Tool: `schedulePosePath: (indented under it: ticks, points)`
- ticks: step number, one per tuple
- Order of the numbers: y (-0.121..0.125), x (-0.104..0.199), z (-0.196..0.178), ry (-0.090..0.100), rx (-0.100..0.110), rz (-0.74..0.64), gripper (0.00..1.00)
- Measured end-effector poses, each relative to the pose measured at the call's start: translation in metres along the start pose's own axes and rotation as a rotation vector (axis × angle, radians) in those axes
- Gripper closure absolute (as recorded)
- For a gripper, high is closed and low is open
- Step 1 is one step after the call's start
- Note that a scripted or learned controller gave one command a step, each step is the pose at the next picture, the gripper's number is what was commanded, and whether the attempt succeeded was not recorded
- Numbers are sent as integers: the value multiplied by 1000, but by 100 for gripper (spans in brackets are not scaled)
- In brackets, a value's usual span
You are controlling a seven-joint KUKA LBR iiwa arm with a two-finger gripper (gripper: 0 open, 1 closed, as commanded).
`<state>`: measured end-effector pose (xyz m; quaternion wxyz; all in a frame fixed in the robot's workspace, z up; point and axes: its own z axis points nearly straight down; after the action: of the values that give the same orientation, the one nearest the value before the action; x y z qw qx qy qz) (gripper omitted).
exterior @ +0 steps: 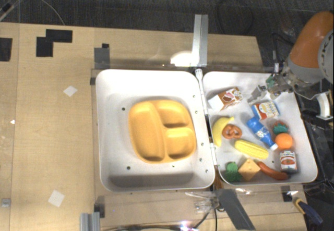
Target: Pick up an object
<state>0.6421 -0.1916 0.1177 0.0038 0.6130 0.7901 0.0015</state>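
Note:
The right bin holds several toy foods: a brown and white packet, a blue and white carton, a blue bottle, a banana, a pretzel, a corn cob, an orange, a red can, a sausage, a cheese wedge and broccoli. My gripper hangs over the bin's far right part, between the packet and the carton, just above them. It looks open, with nothing between its fingers.
The left bin carries a yellow divided tray. A metal post rises behind the wall between the bins. The arm's orange band is at the right edge. Wooden bench lies to the left.

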Motion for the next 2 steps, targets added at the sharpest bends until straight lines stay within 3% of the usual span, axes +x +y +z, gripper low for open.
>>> schedulePosePath:
  ticks: [1,2]
  points:
    - [10,45,31,1,8,207,0]
    - [13,45,17,-3,2,199,100]
